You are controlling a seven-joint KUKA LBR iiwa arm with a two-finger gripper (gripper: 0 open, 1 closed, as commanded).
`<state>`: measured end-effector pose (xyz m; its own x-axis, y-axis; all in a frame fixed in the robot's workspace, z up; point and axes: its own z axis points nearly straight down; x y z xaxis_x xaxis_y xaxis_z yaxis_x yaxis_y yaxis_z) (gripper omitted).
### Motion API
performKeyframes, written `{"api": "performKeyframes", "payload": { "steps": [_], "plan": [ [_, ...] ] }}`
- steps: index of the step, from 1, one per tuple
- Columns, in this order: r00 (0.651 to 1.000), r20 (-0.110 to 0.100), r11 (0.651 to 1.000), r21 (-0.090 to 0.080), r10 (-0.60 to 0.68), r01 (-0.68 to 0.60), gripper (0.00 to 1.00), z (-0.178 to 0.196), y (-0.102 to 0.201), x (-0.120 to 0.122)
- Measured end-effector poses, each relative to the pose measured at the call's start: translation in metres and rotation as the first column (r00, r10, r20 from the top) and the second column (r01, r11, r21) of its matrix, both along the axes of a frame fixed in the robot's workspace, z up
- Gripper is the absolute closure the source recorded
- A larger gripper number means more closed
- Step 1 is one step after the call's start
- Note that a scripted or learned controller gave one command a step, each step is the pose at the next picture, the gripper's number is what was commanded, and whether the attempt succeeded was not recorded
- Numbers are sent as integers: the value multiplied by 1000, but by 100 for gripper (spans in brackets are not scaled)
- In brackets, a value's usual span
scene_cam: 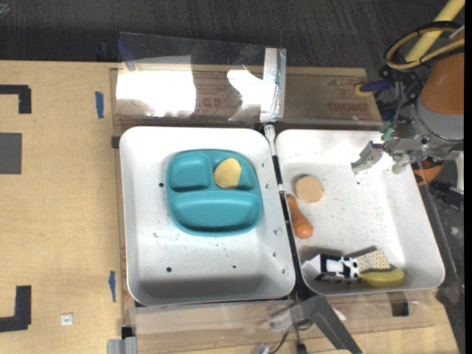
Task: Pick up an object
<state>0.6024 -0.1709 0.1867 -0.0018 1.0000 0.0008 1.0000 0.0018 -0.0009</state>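
Note:
My gripper (381, 161) hangs over the far right part of the right bin (398, 212), its two grey fingers spread apart with nothing between them. In that bin lie a tan round cookie-like piece (310, 189), an orange carrot (299, 219) along the left wall, and at the front a black-and-white toy (336, 267), a small patterned piece (374, 259) and a yellow banana (383, 276). The left bin (147, 249) holds a teal divided plate (214, 192) with a yellow lemon-like fruit (228, 173) in its upper right compartment.
A clear plastic sheet (199, 83) stands behind the left bin. Yellow and black cables (420, 43) hang near the arm at the upper right. Cardboard bench surface (51, 198) stretches to the left of the bins.

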Motion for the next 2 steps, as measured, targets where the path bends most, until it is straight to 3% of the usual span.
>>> {"api": "performKeyframes", "payload": {
  "steps": [1, 2],
  "plan": [
    [1000, 0, 1000, 0, 0, 0, 0, 0, 0, 0],
    [994, 7, 994, -2, 112, -112, 0, -99, 77, -51]
  ]
}}
